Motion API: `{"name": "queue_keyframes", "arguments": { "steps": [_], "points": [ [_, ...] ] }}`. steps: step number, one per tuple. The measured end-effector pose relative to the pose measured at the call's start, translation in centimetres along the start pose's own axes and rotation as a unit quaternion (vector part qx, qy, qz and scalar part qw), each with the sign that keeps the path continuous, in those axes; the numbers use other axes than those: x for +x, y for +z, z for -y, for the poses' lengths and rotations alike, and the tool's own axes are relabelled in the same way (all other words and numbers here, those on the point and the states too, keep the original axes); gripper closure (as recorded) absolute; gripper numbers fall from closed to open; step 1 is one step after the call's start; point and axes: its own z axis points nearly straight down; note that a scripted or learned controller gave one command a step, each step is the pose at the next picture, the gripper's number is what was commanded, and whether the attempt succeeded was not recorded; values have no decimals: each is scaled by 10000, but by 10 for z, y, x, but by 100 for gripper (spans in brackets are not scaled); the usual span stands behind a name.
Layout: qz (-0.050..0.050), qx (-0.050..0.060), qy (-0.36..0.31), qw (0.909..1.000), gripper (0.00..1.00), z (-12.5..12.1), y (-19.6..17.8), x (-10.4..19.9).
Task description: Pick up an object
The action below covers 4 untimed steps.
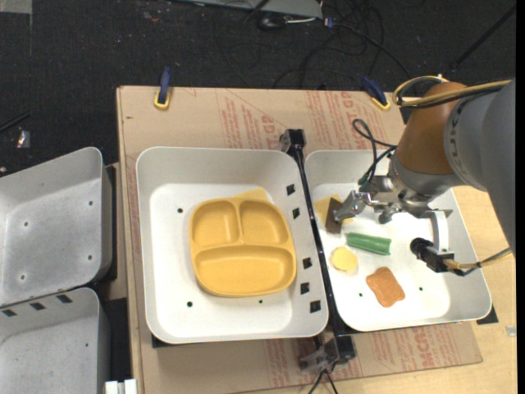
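Green stick (367, 242) lies just below the hand (358, 205), whose grip I cannot make out, so the approach seems underway; next, descend and close.

Right bin (472, 298) crowded – 4 items, left bin's tray (243, 247) central

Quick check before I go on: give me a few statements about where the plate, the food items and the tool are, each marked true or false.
1. The yellow plate lies in the left bin. True.
2. The green stick lies on the yellow plate. False: it lies in the right bin.
3. The tool is over the right bin, near the brown block. True.
4. The orange slice sits between the tool's fingers. False: it lies apart on the bin floor.
5. The yellow chip lies just below the green stick's left end. True.
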Motion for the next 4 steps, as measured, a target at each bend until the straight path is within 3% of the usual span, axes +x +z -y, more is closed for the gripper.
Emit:
{"name": "queue_keyframes", "arguments": {
  "steps": [1,4],
  "points": [
    [-1,10,-1,10000,100,1,-9,1],
    [2,-8,-22,10000,100,-1,-143,4]
  ]
}}
